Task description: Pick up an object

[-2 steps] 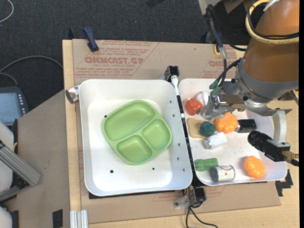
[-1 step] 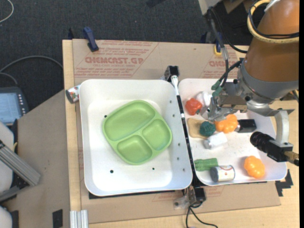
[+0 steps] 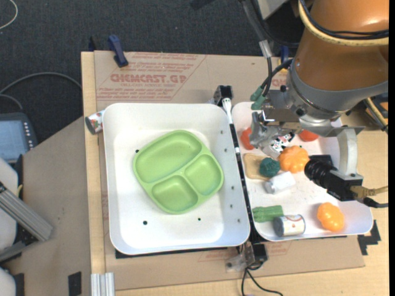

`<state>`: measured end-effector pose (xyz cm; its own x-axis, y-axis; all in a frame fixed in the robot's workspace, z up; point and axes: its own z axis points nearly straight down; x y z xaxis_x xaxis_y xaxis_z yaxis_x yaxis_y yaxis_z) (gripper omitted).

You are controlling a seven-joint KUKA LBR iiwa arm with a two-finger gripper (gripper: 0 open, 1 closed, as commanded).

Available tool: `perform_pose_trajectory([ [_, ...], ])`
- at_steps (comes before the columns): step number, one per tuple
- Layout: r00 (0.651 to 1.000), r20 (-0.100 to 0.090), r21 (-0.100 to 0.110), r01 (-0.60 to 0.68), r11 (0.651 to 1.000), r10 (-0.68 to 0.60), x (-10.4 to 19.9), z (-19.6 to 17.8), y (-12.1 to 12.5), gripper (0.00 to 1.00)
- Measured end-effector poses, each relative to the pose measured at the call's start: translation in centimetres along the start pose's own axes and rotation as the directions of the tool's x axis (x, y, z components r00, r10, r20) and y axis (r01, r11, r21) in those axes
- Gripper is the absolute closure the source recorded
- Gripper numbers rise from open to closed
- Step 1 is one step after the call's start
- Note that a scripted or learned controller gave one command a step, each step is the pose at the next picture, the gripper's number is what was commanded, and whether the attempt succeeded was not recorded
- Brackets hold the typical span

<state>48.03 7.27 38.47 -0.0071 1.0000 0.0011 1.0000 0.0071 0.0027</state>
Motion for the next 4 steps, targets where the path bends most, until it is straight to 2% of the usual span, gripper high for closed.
perform_pose_trajectory([
  [1,1.000,0.000,0.000,0.001,1.000,-0.001,6.7,-3.2,0.0,1.00],
  [2,1.000,0.006,0.019,-0.004,1.000,0.004,10.0,8.4,-0.2,1.00],
  [3,1.000,-0.001,-0.013,-0.011,1.000,0.011,3.6,-15.8,0.2,1.00],
  [4,1.000,0.007,0.024,-0.013,1.000,0.012,0.9,-0.3,-0.2,1.00],
])
